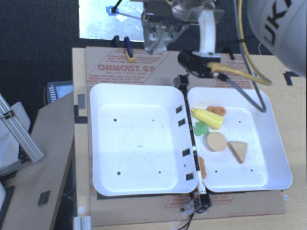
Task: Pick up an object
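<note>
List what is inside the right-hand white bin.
The right bin holds a yellow bottle-shaped toy, an orange pretzel, a green piece, a tan disc, a tan wedge and an orange piece. Undersides hidden.

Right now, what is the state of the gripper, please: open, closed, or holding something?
Gripper: it cannot be told; it hangs above the bench, behind the left bin, with no object seen in it.

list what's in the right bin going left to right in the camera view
yellow bottle-shaped toy → round tan disc → tan wedge. The green piece, the orange piece by the divider and the orange pretzel shape overlap these in left-right position, so they are left out.
</note>
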Tool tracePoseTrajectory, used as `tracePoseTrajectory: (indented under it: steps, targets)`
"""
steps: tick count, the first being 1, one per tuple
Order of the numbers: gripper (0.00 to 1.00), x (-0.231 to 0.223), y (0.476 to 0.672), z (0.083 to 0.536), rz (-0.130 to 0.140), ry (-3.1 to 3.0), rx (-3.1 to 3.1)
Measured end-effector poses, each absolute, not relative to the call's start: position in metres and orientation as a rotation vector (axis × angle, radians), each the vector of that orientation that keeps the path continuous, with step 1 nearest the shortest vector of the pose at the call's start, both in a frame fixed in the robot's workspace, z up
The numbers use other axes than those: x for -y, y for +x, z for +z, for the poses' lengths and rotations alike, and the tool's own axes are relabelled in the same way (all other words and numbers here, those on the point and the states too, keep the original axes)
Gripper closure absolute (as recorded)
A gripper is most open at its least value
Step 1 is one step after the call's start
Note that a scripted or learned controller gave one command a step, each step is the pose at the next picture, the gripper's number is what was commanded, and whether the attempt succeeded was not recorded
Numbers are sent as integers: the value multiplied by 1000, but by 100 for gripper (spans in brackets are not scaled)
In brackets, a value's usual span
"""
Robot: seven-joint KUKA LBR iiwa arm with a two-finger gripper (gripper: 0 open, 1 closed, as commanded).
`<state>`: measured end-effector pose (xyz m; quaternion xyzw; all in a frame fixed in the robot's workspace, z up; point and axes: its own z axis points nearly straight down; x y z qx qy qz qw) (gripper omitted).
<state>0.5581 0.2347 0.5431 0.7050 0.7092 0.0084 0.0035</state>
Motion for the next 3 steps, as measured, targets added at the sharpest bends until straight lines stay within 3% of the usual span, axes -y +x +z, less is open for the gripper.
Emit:
tracePoseTrajectory:
  steps: [1,3]
  targets:
    - [0,-234,557,535,3,2215,-2228]
    - [0,-234,557,535,3,2215,-2228]
